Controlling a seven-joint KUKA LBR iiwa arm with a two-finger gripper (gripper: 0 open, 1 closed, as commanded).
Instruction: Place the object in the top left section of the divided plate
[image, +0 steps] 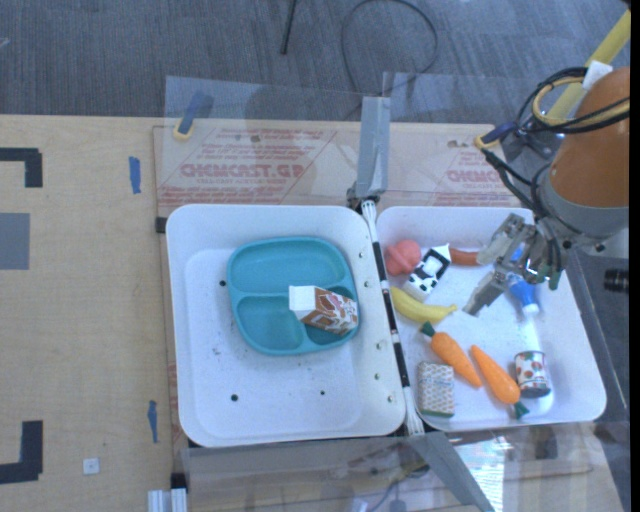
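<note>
Holding a carton (326, 309), glossy teal plate (262, 270)

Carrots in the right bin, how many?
2. Both orange toy carrots lie in the right white bin: one just below the yellow banana, the other beside it, nearer the small can. None look hidden.

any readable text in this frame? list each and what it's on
Red print on the clear sheet behind the left bin: a large word, too blurred to read.
Red print on the clear sheet behind the right bin, at: blurred, partly hidden by cables.
Carton on the teal divided plate: printing, too small to read.
Small can in the right bin: label illegible.
Nothing can be quoted with confidence.
</note>
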